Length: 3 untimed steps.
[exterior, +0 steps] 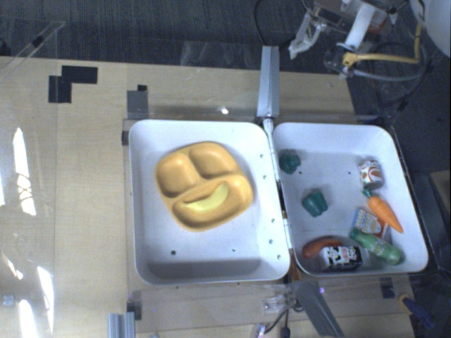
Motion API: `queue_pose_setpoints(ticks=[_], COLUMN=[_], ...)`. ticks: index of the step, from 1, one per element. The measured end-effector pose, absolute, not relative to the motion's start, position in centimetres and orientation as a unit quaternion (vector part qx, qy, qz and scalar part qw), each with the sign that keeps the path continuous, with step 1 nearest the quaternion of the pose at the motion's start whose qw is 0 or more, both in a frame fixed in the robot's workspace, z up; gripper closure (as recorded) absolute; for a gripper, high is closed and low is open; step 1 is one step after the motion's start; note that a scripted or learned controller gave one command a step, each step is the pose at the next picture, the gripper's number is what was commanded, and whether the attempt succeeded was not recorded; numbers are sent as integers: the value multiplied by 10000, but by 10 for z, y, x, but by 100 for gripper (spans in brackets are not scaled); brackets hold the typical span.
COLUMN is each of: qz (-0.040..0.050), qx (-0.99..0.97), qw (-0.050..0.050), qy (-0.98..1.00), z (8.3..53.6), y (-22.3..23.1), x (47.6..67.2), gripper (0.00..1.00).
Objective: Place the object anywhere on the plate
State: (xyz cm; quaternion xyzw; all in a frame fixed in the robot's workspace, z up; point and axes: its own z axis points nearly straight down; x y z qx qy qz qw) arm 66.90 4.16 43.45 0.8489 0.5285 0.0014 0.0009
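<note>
A yellow three-section plate (pixel 184 171) lies in the left bin (pixel 148 252), and a yellow banana-like piece (pixel 208 201) rests in its front section. My gripper (pixel 307 39) hangs high above the far edge of the bench, beyond both bins, with nothing visibly between its fingers. The right bin (pixel 338 153) holds the loose items: two dark green pieces (pixel 289 162) (pixel 315 203), a small can (pixel 371 174), a carrot (pixel 385 213), a small carton (pixel 365 220), a green bottle (pixel 379 248), a red sausage-like piece (pixel 320 245) and a black-and-white item (pixel 342 257).
A metal divider post (pixel 268 83) stands between the bins at the far side. Cables (pixel 380 58) trail near the arm at the upper right. Bare wooden bench (pixel 63 189) stretches to the left of the bins.
</note>
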Motion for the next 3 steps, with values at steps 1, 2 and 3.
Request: queue_pose_setpoints(ticks=[1,2,3], qz=[14,14,15], qx=[8489,8489,8489], qw=[9,10,10], qy=[5285,5285,5285], z=[435,435,435], y=[42,42,42], x=[669,669,669], gripper=[0,0,0])
